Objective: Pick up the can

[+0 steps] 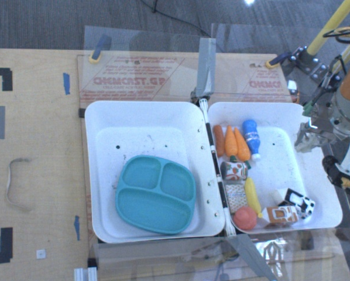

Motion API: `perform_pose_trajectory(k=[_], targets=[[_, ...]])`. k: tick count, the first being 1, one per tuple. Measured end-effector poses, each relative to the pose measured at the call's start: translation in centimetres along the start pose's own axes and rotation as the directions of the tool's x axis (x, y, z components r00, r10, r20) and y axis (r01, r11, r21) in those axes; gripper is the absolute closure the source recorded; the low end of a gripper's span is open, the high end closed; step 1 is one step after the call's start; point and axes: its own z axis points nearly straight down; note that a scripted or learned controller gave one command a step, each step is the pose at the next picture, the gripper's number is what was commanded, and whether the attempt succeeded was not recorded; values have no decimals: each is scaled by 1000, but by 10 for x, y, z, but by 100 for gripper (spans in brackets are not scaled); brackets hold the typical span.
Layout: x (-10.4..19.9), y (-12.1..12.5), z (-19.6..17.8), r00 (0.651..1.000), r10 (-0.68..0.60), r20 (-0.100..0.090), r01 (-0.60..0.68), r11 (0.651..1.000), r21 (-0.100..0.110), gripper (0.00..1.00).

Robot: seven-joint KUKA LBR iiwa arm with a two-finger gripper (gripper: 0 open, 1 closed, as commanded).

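The can (234, 171) is small, with a brown, white and red label. It lies in the right bin (278, 151) against the left wall, just below the two orange carrots (236, 143). My gripper (305, 139) hangs over the bin's right rim, well to the right of the can and apart from it. Nothing shows between its tips. The grey arm with its orange band (349, 85) comes in from the right edge.
A blue bottle (251, 136) lies next to the carrots. Below the can are a yellow banana-shaped piece (252, 195), a red ball (245, 218), an orange carton (282, 215) and a black-and-white item (302, 204). The left bin (105, 127) holds a teal divided plate (156, 193).
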Motion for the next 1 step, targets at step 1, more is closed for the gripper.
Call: perform_pose_trajectory(k=[1], targets=[[46,-55,18,973,232,0,-232,973,7,100]])
